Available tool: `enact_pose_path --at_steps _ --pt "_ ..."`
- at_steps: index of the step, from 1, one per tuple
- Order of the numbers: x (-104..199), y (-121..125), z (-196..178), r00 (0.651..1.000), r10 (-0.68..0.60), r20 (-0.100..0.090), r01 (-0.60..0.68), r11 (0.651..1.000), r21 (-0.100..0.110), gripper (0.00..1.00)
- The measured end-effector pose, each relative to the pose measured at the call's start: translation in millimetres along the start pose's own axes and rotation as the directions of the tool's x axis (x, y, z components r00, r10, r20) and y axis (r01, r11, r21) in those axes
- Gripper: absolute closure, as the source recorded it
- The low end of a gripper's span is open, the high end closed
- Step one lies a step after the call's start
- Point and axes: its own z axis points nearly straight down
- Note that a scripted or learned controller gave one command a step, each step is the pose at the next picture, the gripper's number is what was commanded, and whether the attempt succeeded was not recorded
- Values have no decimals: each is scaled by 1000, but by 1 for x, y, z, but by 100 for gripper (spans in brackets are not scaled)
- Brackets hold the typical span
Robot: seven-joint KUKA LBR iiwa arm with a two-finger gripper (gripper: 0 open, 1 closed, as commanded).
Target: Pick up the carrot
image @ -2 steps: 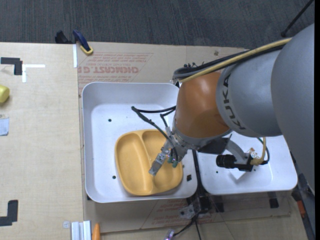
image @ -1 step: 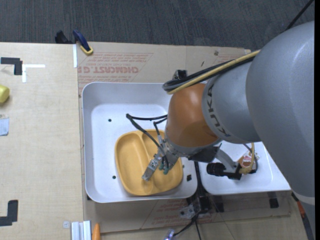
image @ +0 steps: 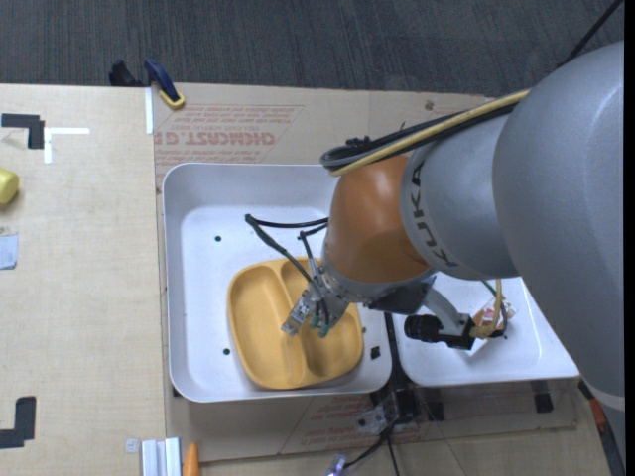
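Pale wood bench holds two white bins. One white bin has a yellow dish lying flat in it. The dish has two parts with a ridge between them. The gripper hangs right over the dish, above the ridge and close to the dish floor. I cannot tell if the gripper is spread wide or pressed together, since it looks small and dark from up here. The big grey arm reaches in from the side of the dish away from the bare wood, and it covers a lot of the other bin.

Where is the carrot? I cannot tell for sure. A bit of green sits at the gripper's tip, over the dish. It may be the carrot's leafy end, but that is a guess.

To do this step well, I think the gripper should go down slowly over the middle of the carrot and stop just above the dish. Then it should squeeze gently and lift straight up. A bump on the ridge could push the dish and make the carrot roll.
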Motion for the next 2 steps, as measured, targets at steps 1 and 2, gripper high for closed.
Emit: enact_pose_path --at_steps 1,2 --pt "46 38 -43 933 360 8 -360 933 22 100" --pt "64 53 -48 703 711 20 -712 702 25 100"
